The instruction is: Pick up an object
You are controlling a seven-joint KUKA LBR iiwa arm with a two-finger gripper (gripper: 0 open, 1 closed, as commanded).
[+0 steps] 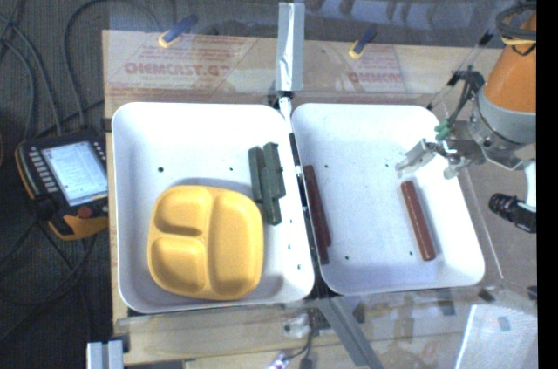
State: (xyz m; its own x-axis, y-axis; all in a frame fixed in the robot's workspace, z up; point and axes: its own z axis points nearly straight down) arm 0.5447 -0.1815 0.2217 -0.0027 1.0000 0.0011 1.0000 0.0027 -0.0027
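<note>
**Arm poised over the right bin, nothing in its jaws**

The arm (510,92) reaches in from the right edge of the camera view, its orange band sitting above a grey wrist. The wrist hangs over the right bin's (366,271) far right corner, and the gripper (427,158) points leftward and slightly down toward the bin floor. The jaws stand apart, open, with nothing between them.

Just below and beside the gripper, a brown stick (418,220) lies on the floor of the right bin, running lengthwise and not touched by the jaws. A second, darker brown stick (316,213) lies along the same bin's left wall.

In the left bin (131,132), a yellow divided tray (207,242) rests on the near side, and a dark green bar-shaped piece (266,182) lies just beside the tray's right corner, close to the wall between the bins.

Both bins sit side by side on the bench (139,66). A handheld control pendant (68,180) lies on the floor to the left.
</note>
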